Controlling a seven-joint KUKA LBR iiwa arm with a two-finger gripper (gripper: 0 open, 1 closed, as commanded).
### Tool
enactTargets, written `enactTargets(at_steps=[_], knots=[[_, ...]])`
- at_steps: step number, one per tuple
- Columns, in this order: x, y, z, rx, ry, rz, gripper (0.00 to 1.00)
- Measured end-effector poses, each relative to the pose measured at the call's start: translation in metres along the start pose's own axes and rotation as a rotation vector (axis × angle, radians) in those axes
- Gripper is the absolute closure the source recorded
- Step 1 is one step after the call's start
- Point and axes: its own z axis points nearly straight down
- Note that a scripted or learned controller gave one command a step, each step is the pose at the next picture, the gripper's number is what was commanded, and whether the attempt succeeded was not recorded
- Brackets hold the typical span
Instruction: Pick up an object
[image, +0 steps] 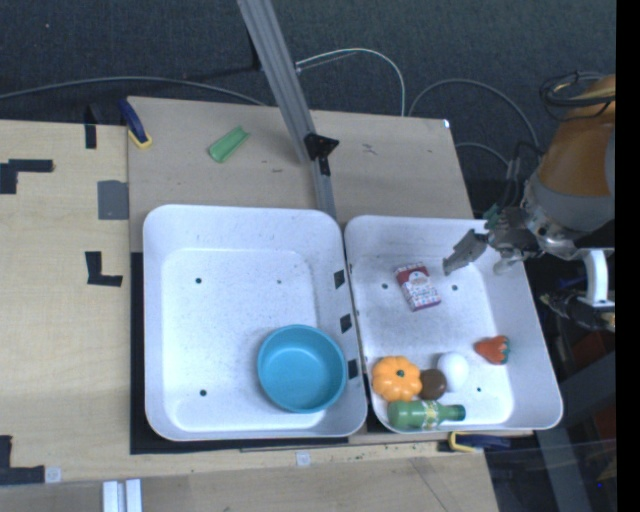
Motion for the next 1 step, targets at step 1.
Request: enactTargets(at_steps=[1], knots=[[0.0, 0.0, 0.0, 0.0, 0.0, 0.0, 0.0]])
